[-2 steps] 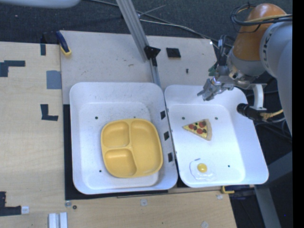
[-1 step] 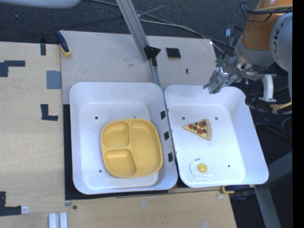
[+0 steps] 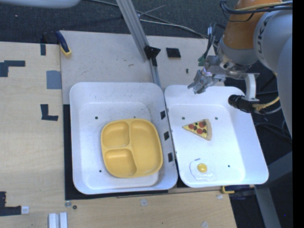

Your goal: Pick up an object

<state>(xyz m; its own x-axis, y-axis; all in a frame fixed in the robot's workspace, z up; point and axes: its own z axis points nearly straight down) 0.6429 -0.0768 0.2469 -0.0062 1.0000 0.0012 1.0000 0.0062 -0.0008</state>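
The bench [image 3: 109,56] runs past the top, left and bottom of the view, so its full outline is cut off; pale wood shows to the left, with dark tape marks on it. The grey arm [image 3: 270,27] enters at the upper right corner, its orange band partly cropped by the top edge and its lower body lost off the right side.

The left bin [image 3: 83,127] lies whole in view. A yellow divided tray [image 3: 131,147] rests on its floor, toward the near right corner, with three compartments; its right rim comes close to the bin's right wall. The right bin [image 3: 247,146] sits just beside it, the two walls touching along the middle seam, where small dark clips are too small to read.

The gripper [image 3: 201,84] hangs over the far left corner of the right bin, near its far rim. Its fingers are small, dark against cables and metal, and whether they stand wide or narrow cannot be told; nothing shows between them.

A toy pizza slice [image 3: 199,128] lies flat near the centre of the right bin, point toward the left wall, well apart from the gripper. A toy fried egg [image 3: 202,168], white on white, is hard to outline save for its yolk; it lies by the near edge.
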